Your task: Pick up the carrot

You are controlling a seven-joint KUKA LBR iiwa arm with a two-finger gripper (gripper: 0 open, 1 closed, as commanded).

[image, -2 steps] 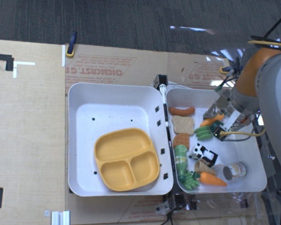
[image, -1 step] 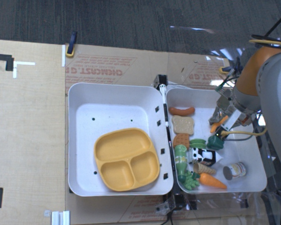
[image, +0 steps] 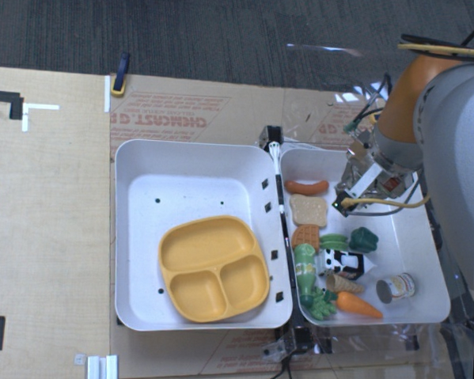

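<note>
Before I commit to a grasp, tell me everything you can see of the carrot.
The carrot is a smooth orange cone, plastic by its look, lying flat in the bin on the view's right, near its front wall. Its thick end meets the leafy green item and seems to touch it. Its tip points to the view's right. A tan piece lies close behind it.

The carrot [image: 359, 306] is orange and tapered, lying flat near the front of the right bin [image: 421, 313]. Its point aims toward the bin's front right corner.
</note>
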